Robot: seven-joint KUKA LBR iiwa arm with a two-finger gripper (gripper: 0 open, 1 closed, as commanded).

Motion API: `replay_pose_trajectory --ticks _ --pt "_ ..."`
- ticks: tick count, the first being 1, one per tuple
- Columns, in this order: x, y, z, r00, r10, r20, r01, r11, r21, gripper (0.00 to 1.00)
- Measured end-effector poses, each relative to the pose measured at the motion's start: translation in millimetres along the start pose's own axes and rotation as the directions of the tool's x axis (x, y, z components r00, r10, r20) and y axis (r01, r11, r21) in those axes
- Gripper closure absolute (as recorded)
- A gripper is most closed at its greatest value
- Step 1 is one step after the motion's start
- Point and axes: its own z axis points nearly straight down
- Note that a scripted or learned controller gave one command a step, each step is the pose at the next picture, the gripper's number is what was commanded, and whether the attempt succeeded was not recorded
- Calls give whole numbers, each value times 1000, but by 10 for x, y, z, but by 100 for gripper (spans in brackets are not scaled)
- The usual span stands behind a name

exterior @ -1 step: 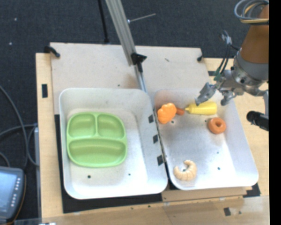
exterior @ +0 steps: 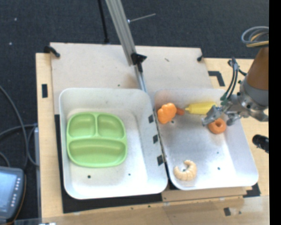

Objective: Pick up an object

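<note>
Overhead: the arm reaches into the right bin above a small orange ring

Figure legend. Two shallow white bins sit side by side on the surface (exterior: 187, 69). The left bin (exterior: 79, 172) carries a green divided plate (exterior: 97, 139), lying flat with its three compartments facing up. The right bin (exterior: 234, 165) carries the loose items. An orange pepper-shaped toy (exterior: 166, 113) lies near the bin's left wall. A yellow piece (exterior: 200, 108) lies just beside it to the right, and a pale curled piece (exterior: 185, 170), something like a croissant, rests near the front rim.

The arm enters from the right, and its hand (exterior: 219, 117) hangs low over the back part of the right bin. A small orange ring (exterior: 218, 126) sits directly at the hand's tip, touching or just under it. Probably this ring is the object chosen for the pick, since the hand is closest to it. Whether the hand is spread or closed, and whether it has hold of the ring, cannot be told from this slanted view; the metal parts blur together.

The yellow piece lies close to the hand's left side and could be nudged. A slanted aluminium post (exterior: 123, 27) rises from behind the bins, well apart from the arm.
</note>
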Motion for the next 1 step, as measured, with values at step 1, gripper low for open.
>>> replay_pose_trajectory --ticks 1 --pt "803 -81 434 1000 -12 -4 12 1000 -3 0"
